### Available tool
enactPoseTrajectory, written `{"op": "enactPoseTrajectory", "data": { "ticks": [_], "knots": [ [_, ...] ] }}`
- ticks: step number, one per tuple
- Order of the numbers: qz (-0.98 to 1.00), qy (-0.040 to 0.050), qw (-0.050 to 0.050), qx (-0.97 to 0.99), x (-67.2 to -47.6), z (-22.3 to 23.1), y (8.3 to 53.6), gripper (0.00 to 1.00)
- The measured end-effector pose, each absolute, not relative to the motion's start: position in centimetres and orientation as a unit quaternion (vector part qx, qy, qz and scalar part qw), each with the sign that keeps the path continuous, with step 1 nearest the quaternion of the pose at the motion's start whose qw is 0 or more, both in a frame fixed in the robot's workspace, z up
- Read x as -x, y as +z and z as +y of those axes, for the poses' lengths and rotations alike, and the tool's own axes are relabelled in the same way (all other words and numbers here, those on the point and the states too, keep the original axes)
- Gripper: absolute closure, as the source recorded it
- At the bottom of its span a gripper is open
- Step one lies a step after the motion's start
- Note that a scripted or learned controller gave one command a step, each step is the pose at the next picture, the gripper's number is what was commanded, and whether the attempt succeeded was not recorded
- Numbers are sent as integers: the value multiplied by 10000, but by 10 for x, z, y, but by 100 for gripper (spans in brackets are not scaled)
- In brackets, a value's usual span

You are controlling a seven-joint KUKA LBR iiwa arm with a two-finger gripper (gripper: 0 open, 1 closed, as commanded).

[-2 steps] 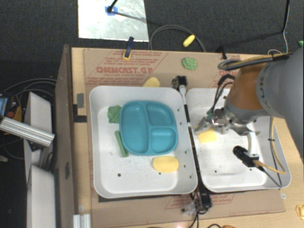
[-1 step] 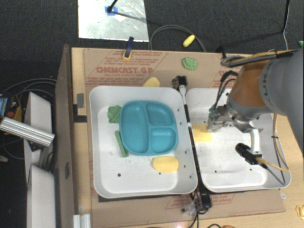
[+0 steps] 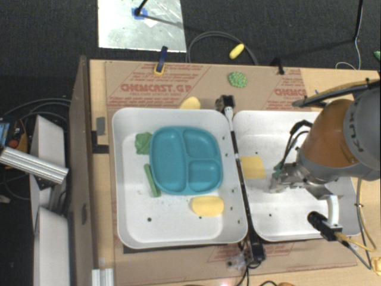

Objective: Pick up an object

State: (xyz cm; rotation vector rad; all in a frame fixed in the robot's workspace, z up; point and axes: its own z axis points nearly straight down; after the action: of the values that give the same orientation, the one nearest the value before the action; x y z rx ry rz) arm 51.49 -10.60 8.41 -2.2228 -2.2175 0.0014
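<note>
My gripper (image 3: 277, 180) is low in the right bin (image 3: 268, 133), at the end of the grey and orange arm reaching in from the right. A flat yellow block (image 3: 252, 167) lies just to its left, near the bin's left wall, close to the gripper but apart from it. In the left bin (image 3: 128, 159) a teal divided plate (image 3: 186, 159) lies flat. A green leafy piece (image 3: 143, 142) sits at the plate's upper left and a green stick (image 3: 151, 180) runs along its left side. A yellow oval piece (image 3: 207, 205) rests below the plate.
A yellow piece (image 3: 190, 103) and a green round piece (image 3: 237, 79) lie on the cardboard behind the bins. The divider between the bins (image 3: 237, 171) runs just left of the yellow block. Cables lie at the left of the bench.
</note>
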Motion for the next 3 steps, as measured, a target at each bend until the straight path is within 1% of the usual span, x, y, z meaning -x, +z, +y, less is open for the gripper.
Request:
{"op": "enactPoseTrajectory", "data": {
  "ticks": [1,2,3],
  "knots": [
    [-7096,-43,-52,7046,-547,-87,194,100],
    [-7080,-8,-9,7062,-544,-89,188,0],
    [-7073,19,23,7069,-542,-99,91,0]
  ]
}}
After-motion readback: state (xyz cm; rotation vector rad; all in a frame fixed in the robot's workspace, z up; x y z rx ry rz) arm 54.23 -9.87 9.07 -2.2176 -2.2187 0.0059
